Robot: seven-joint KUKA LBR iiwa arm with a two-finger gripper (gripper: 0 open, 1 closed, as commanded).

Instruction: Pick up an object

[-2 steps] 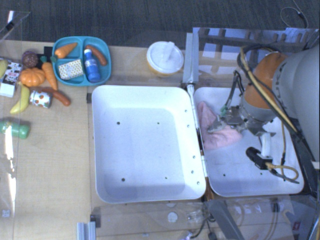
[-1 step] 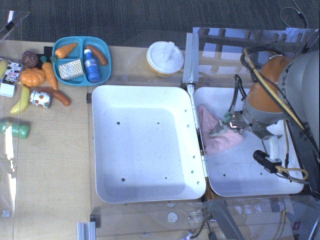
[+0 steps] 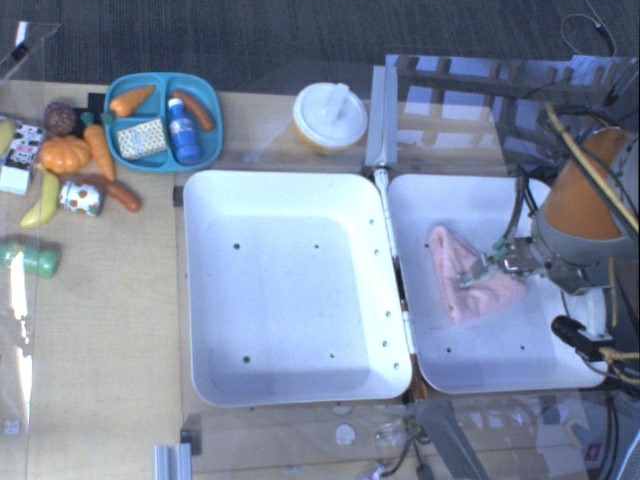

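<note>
A pink cloth [image 3: 462, 273] lies crumpled in the right white bin [image 3: 560, 363], toward that bin's left half, running from its upper part down to about its middle. The fingers [image 3: 487, 268] sit right at the cloth's right edge, low over the fabric and touching it or very nearly; whether they are open, closed or pinching the cloth cannot be told from this slant. Behind the fingers, to their right, the grey arm with its orange band [image 3: 585, 203] reaches in over the bin's right rim.

Left of the fingers, past the ridge where the 2 bins meet, lies the left white bin [image 3: 285, 288]. Above and left of the fingers, on the wooden worktop [image 3: 100, 348], stands a white lidded container [image 3: 330, 115]. Far left of the fingers sits a blue divided plate [image 3: 163, 121] carrying toy food and a small blue bottle [image 3: 183, 130]. Beside that plate lie a toy pumpkin [image 3: 65, 155], a toy banana [image 3: 42, 201], a small can [image 3: 81, 198] and a green object [image 3: 32, 258].
</note>
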